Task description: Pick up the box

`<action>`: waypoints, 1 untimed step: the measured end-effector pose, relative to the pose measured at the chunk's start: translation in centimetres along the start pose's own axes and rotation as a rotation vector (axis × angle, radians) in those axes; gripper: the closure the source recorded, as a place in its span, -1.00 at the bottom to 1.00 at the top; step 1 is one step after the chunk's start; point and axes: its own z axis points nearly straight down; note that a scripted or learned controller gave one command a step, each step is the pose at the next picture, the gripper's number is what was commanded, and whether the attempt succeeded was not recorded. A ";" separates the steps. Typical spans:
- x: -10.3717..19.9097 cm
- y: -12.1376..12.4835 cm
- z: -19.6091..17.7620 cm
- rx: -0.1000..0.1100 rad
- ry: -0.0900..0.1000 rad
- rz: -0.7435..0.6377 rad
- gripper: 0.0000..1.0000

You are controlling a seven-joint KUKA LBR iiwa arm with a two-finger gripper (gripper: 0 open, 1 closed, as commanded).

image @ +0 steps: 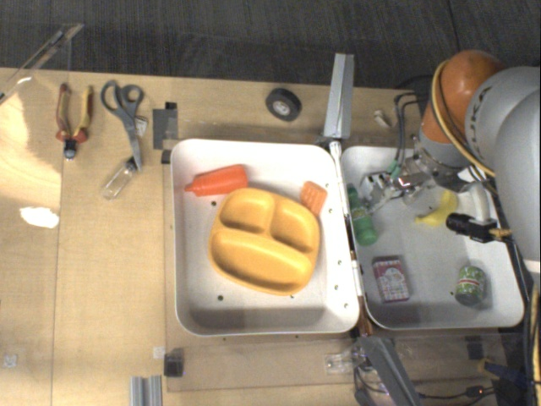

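Observation:
The box point(390, 278) is small and flat with a pinkish printed top. It lies in the right bin point(507, 315), near that bin's front left corner. My gripper point(390, 183) hangs over the far left part of the same bin, well behind the box and apart from it. It sits just above a green bottle point(362, 221). The grey arm with its orange band point(461, 87) comes in from the upper right.
A yellow banana-like item point(437, 213) and a green can point(471, 283) also lie in the right bin. The left bin point(190, 307) holds a large yellow divided dish point(265, 239), an orange carrot point(218, 181) and a small orange piece point(314, 196). Scissors point(127, 112), pliers point(72, 117) and a tape roll point(283, 103) rest on the bench.

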 end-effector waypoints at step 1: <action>0.0 0.0 0.0 0.000 -0.002 -0.016 -1.00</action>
